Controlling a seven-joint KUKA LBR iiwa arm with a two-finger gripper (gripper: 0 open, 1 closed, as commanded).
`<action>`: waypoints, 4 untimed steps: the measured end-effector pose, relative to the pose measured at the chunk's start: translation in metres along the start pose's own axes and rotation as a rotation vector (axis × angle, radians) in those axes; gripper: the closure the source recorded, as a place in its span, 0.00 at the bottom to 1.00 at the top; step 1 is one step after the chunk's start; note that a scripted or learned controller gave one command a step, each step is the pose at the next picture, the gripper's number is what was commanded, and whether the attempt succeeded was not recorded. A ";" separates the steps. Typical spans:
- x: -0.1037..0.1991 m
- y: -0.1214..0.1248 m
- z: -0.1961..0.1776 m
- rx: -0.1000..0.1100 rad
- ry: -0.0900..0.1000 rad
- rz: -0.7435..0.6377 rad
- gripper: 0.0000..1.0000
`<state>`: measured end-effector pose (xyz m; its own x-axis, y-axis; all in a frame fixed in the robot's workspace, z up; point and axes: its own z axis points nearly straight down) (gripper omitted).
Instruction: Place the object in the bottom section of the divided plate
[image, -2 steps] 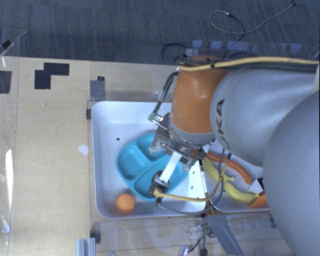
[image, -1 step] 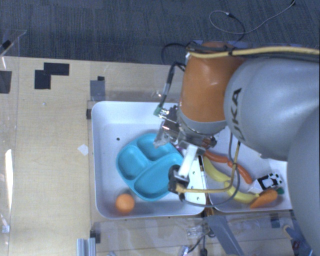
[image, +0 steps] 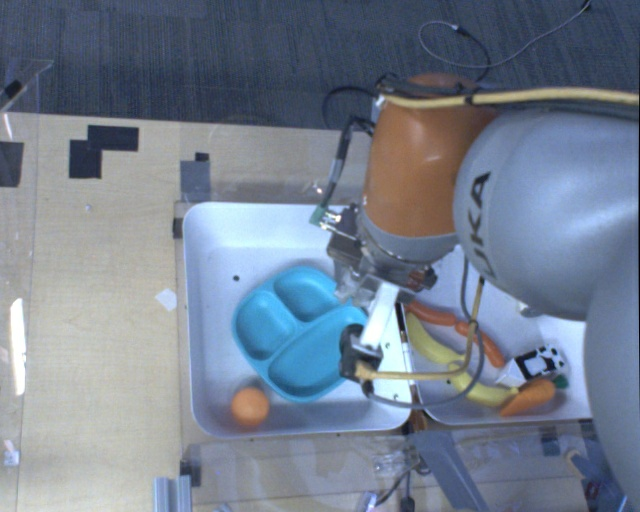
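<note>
The blue plate (image: 262, 335) could be pushed aside by the tool (image: 352, 296), placed at its 3 o'clock rim, whose opening could not be told.

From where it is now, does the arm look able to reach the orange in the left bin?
Probably yes. The orange lies alone on the left bin's bare floor, beside the blue divided plate, with nothing over it. Its near wall may crowd the approach.

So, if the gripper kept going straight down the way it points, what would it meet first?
Most likely the plate, near its right rim: the gripper hangs over that edge. Depth is unclear from this slant, so it could instead meet the bin floor beside it.
</note>
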<state>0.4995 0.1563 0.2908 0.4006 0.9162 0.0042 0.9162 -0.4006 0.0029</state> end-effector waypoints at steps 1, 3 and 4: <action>0.000 0.000 0.000 0.000 0.000 0.001 0.00; 0.020 0.067 -0.095 -0.001 -0.001 0.197 1.00; 0.072 0.056 -0.011 0.002 -0.003 0.036 1.00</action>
<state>0.5794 0.2001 0.3024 0.4333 0.9013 0.0010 0.9013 -0.4333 0.0008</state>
